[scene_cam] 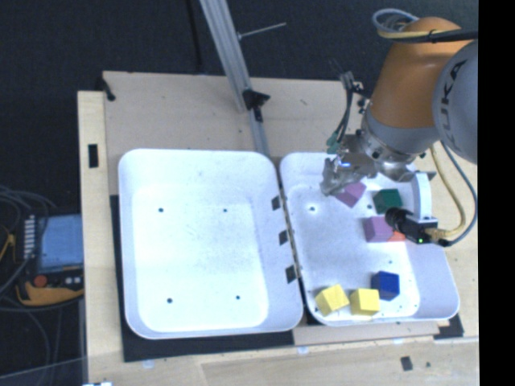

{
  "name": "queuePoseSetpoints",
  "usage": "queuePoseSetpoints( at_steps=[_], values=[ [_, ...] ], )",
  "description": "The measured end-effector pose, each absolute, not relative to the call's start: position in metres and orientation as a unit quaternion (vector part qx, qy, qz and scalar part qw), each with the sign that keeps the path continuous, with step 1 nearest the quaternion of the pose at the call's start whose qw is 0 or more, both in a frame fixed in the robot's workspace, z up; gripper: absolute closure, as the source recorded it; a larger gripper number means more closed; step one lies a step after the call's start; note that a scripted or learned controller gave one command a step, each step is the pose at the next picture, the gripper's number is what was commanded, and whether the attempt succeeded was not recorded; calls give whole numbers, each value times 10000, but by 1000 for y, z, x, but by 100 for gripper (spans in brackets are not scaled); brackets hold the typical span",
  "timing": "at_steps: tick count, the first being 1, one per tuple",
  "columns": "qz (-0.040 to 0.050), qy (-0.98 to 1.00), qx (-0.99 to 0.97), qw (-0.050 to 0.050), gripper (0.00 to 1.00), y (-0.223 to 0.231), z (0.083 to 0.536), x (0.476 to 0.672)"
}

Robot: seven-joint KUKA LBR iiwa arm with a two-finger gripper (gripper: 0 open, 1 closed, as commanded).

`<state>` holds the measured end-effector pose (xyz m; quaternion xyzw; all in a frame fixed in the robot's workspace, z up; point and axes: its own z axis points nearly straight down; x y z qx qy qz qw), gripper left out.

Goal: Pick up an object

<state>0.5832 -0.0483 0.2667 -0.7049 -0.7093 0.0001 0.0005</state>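
Up at two o'clock, the arm [418,79] leans in over the right bin [322,240], and its gripper [339,177] sits low over that bin's far end, near the rim beside the left bin [197,240]. You cannot tell how the claw stands: the wrist covers it, and a pale purple block [351,193] lies right against its tip, touching or just beside it, with no clear view of fingers around it.

For room, look to nine o'clock: the left bin gives you a broad bare floor. The right bin's middle is bare too, while its blocks crowd the edges. Two yellow blocks [331,299] [364,301] lie against the near rim at five o'clock, with a blue block [386,284] just beside them. Toward three o'clock a second purple block [376,228] and a green block [388,199] lie close under the wrist's black fitting [406,223]; something reddish peeks out beside the purple one, too hidden to name.

Part of the arm is cut off at the right. Grey letters run down its casing at two o'clock, only partly readable.
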Motion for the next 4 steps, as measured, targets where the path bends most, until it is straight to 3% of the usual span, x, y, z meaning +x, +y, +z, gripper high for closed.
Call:
queuePoseSetpoints(
  at_steps=[3,4],
  values=[
    [9,-7097,-7045,15,100,99,244,559],
    [3,-7075,-7068,5,0,96,245,560]
  ],
)
